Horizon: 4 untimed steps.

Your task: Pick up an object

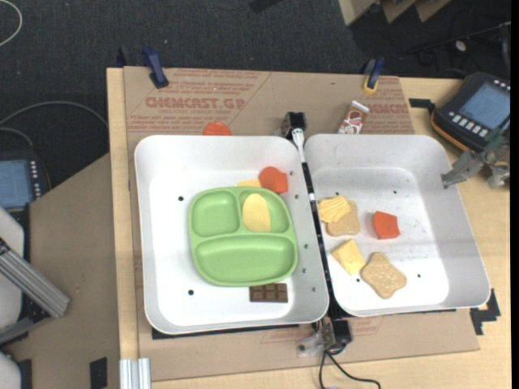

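While propped across the bench, broad brown cardboard sheet [243, 96] under everything, printed in red along the far side. Next in size, left bin [162, 177] and right bin [430, 209], white and shallow, touching along the middle seam. Inside the left bin, green divided plate [243, 259], lying flat near the centre, with a pale yellow piece [256, 211] in its upper right compartment. Beyond the right bin's far corner, dark handheld pendant [478, 112] with a lit screen. Grey claw [464, 170] at the right bin's right rim, up toward the far corner, well apart from every loose piece; nothing seen in its grasp, and cannot tell how wide or narrow. Possible picks in the right bin, all toward its left half: toast slice [383, 275] nearest the front, yellow wedge [349, 256] just beside it, ridged tan piece [338, 215] near the seam, red block [385, 224] to that piece's right. In the left bin, orange-red chunk [274, 179] touching the plate's far right corner, and brown chocolate bar [268, 293] lying just against the plate's front edge. On the cardboard behind the bins, small carton [353, 118], tilted, and flat orange disc [216, 129].
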Tool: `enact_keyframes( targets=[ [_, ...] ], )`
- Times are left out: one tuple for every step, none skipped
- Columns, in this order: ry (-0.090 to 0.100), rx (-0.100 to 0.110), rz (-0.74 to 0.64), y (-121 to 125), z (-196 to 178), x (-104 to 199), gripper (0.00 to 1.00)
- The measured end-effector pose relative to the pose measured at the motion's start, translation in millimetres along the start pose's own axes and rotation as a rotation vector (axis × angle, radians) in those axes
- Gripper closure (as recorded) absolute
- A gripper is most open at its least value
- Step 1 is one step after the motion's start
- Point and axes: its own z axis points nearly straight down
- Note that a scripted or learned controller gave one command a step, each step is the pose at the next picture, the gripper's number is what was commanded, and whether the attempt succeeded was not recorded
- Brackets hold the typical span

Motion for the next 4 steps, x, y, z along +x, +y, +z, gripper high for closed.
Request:
enact_keyframes(
  targets=[
    [0.006, 0.007, -0.009, 82, 125, 66, 0.0],
    [0.004, 0.011, 0.001, 27, 190, 71, 0.0],
    [0.0, -0.001, 0.001, 31, 175, 70, 1.0],
    [0.0, -0.001, 0.001, 31, 176, 70, 0.0]
  ],
)
